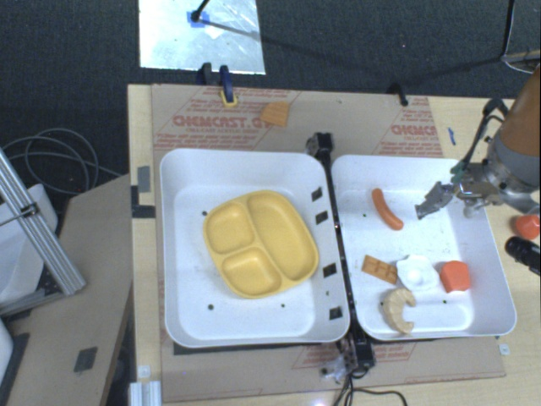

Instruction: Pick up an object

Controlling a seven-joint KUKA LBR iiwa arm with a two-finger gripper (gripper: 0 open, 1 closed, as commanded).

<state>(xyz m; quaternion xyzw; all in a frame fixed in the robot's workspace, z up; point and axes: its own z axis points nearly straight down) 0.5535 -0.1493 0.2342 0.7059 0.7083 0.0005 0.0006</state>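
The jaws (433, 200) hang over the upper part of the right bin (486, 307), coming in from the right edge; they look dark and slightly spread, but I cannot tell for sure if they are apart or together, the pic is too small there. Nothing is seen between them, so no object is picked yet.

Nearest thing is the orange-red sausage (388, 209), lying just left of the jaws on the bin floor, not touching them as far as I see. Further down in the same bin: a brown waffle piece (379, 269), a white round item (416, 272), an orange-red block (456, 276) and a pale croissant (398, 308), all close to each other, well apart from the jaws.

The left bin (182, 252) holds a yellow divided plate (258, 242), w/ no food in its sections.

My judgement: task is at approach stage. Left to do: go down on one object (prob. the sausage), close, lift.
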